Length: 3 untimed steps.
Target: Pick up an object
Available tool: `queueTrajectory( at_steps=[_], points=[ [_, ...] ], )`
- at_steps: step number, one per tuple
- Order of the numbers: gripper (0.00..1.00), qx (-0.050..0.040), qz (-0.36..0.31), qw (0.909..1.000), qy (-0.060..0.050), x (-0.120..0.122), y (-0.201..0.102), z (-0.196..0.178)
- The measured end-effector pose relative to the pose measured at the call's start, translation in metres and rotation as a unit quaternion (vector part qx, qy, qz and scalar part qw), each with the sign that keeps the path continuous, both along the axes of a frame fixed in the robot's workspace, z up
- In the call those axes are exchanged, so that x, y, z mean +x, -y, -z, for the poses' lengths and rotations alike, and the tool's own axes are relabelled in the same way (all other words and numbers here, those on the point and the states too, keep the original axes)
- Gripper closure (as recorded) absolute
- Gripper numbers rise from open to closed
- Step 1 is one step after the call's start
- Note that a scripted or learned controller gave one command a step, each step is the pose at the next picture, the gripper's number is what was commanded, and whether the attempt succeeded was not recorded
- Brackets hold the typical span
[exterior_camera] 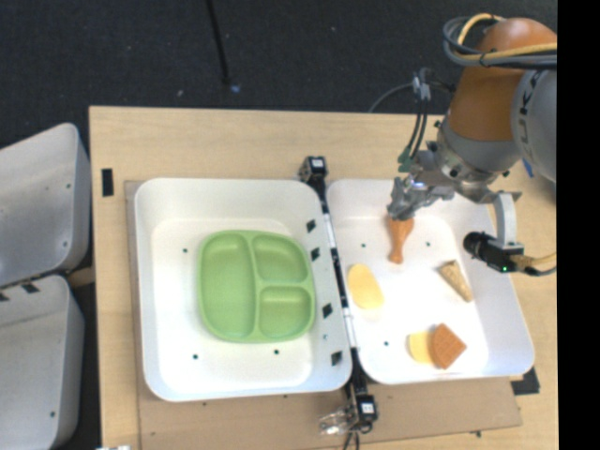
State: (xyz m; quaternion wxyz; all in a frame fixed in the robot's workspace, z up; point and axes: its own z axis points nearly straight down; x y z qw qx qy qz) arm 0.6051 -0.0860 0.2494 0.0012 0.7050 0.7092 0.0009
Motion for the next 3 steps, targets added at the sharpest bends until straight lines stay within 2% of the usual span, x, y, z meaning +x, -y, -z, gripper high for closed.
queueTrajectory(
  at_steps=[1, 3],
  points=[
    [1.00, 0.0006, 0.000, 1.0000, -0.002, -0.001, -0.052, 0.003],
    [1.00, 0.0004, 0.000, 1.0000, -0.001, 0.026, -0.156, 0.022]
  ],
)
